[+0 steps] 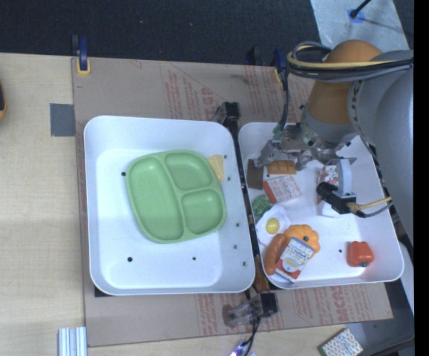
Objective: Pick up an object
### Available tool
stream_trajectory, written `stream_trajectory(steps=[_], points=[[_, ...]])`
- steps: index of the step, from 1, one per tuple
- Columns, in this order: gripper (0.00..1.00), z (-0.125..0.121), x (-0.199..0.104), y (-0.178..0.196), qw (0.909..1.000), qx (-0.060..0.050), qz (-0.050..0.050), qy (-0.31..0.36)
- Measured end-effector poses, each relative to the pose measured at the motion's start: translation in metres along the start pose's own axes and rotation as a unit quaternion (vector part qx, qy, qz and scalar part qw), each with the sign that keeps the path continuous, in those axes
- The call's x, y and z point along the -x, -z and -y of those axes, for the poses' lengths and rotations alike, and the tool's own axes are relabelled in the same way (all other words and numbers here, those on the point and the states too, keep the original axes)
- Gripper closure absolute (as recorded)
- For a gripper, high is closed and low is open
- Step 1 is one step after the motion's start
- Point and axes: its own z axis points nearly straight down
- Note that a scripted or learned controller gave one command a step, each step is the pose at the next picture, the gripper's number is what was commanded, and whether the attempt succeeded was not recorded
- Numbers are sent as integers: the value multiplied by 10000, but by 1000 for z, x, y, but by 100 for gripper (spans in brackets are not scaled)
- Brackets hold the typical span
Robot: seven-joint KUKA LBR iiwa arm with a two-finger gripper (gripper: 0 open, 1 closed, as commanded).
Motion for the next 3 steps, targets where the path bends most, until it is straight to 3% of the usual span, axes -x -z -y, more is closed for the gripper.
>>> stream_trajectory(steps=[1,2,3], points=[[0,-16,21,-1,10000,-4,-18,-6],[0,107,15,-3,10000,-79,-29,-11],[0,45,0,-2,10000,-21,-14,-3]])
